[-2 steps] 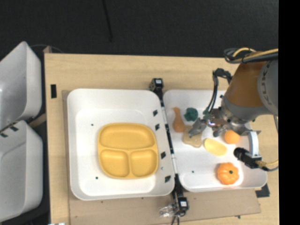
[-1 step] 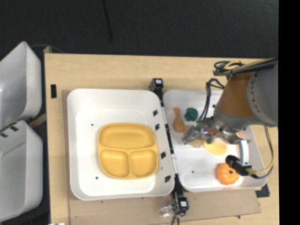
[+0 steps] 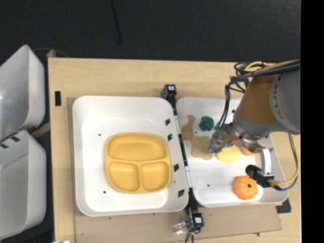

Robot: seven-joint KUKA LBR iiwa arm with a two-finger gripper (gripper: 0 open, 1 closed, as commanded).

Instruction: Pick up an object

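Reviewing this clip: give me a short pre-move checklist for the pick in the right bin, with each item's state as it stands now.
1. Tool is over the right bin: ok.
2. A target lies under or beside the tool: ok, the tan piece and yellow object are next to it.
3. An object is between the fingers: cannot tell.
4. Orange pumpkin stands apart from the tool: ok.
5. Green object stays apart from the tool: ok.
6. Yellow tray sits in the left bin, away from the arm: ok.

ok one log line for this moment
arm: over right bin | gripper: low by yellow item, tan item | grasp: unconfirmed | orange pumpkin: untouched | left bin: yellow tray
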